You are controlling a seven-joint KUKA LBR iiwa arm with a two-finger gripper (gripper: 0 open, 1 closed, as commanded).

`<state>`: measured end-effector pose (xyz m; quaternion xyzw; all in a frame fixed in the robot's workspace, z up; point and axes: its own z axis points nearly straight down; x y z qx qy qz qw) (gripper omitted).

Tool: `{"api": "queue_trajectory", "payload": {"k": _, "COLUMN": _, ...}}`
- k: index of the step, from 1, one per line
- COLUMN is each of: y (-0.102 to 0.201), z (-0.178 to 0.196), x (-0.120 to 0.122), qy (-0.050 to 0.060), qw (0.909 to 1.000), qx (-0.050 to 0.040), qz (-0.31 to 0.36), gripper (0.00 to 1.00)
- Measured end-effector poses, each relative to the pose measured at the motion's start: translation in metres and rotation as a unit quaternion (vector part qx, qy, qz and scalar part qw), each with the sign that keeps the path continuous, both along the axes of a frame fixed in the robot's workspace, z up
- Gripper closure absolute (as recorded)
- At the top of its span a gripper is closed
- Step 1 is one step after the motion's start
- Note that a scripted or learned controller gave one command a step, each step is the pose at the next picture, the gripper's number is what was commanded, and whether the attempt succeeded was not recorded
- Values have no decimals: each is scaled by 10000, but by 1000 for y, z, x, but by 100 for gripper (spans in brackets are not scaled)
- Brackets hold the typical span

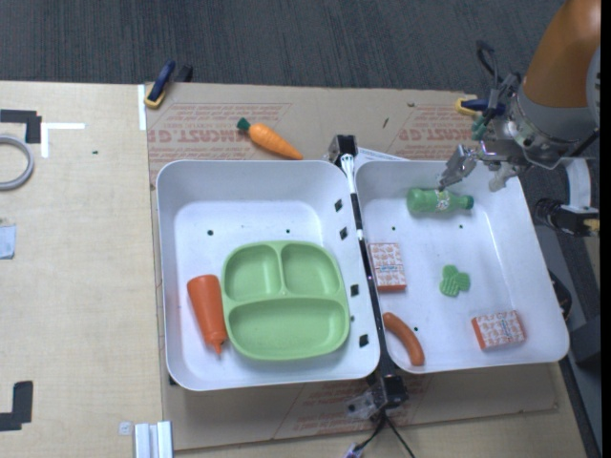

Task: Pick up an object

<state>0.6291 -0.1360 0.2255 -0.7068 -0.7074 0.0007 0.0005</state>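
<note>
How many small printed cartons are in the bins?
2, both in the right white bin: one small pink-and-white printed carton by its left wall, one small orange-and-white printed carton near its front right corner. None looks hidden.

Two white bins [181,284] [535,256] are sitting on the table. One green divided plate [286,301], one green bottle [437,201] and one small green clover-shaped piece [454,281] are showing. Two carrots [206,310] [270,139], one sausage [405,339] and two small printed boxes [387,266] [497,330] are lying about.
</note>
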Motion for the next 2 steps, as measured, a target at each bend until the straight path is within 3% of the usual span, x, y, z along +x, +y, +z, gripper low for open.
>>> {"api": "queue_trajectory", "payload": {"k": 1, "y": 33, "z": -85, "x": -117, "qy": -5, "qw": 9846, "qx": 4, "qz": 1748, "gripper": 0}}
{"api": "queue_trajectory", "payload": {"k": 2, "y": -35, "z": -133, "x": -74, "qy": -17, "qw": 9460, "qx": -3, "qz": 3240, "gripper": 0}}
